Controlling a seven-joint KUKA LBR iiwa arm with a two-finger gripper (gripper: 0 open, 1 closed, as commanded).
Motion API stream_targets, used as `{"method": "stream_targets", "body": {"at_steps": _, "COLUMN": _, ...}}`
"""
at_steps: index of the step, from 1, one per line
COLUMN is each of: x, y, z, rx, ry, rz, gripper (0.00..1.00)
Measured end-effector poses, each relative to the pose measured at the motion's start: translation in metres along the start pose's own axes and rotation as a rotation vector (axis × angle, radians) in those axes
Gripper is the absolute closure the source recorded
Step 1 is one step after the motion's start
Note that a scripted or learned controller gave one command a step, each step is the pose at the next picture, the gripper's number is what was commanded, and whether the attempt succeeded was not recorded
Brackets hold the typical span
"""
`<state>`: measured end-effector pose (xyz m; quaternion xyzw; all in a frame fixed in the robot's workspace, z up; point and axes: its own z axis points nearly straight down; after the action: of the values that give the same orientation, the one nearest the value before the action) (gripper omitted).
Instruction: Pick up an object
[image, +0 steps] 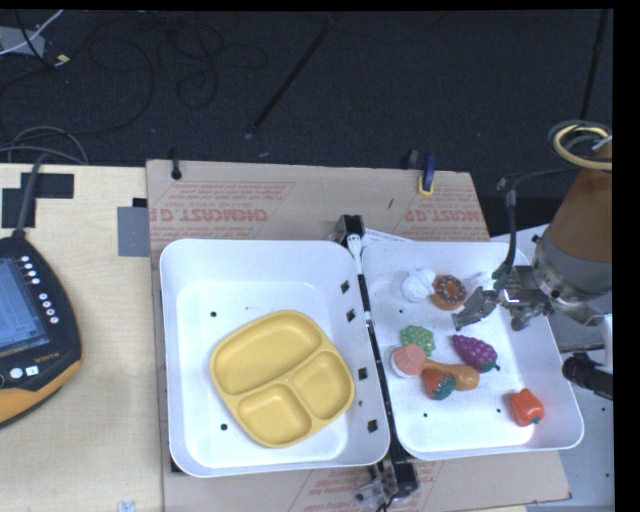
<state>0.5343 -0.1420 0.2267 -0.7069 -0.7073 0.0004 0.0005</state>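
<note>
White plastic forms both shallow bins on the bench. Filling much of the left bin (190, 300), a yellow divided plate (282, 377) lies flat, with one long compartment toward 10 o'clock and two smaller ones toward 4 o'clock.

Toy food is scattered across the right bin (560, 425). Near its 11 o'clock corner a small white piece (417, 286) sits touching a brown doughnut (448, 291). Toward the bin's middle lies a green leafy piece (417, 337), and just at its 7 o'clock a pink round slice (407, 360). A purple bunch of grapes (475, 351) rests at 3 o'clock of the green piece, apart from it. Below the grapes, an orange-and-red piece with a green end (447, 379) touches the pink slice. Off at 5 o'clock in the bin, well apart from the rest, sits a red-orange pepper (525, 406).

From 3 o'clock the grey arm reaches in over the bin's right wall, its orange band (588, 220) above the wrist. The gripper (497, 308) hangs between the doughnut and the grapes — fingers spread, one dark finger (474, 312) pointing toward 8 o'clock, nothing between them. It is near the grapes, just at their 1 o'clock; whether it touches the bin floor I cannot tell.
</note>
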Motion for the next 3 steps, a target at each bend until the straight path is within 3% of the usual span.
{"method": "stream_targets", "body": {"at_steps": 1, "x": 0.055, "y": -0.049, "z": -0.132, "rx": -0.012, "ry": 0.001, "rz": -0.005, "gripper": 0.0}}
{"method": "stream_targets", "body": {"at_steps": 2, "x": 0.053, "y": -0.048, "z": -0.133, "rx": 0.003, "ry": 0.0, "rz": -0.001, "gripper": 1.0}}
{"method": "stream_targets", "body": {"at_steps": 3, "x": 0.109, "y": -0.052, "z": -0.042, "rx": 0.012, "ry": 0.003, "rz": -0.004, "gripper": 1.0}}
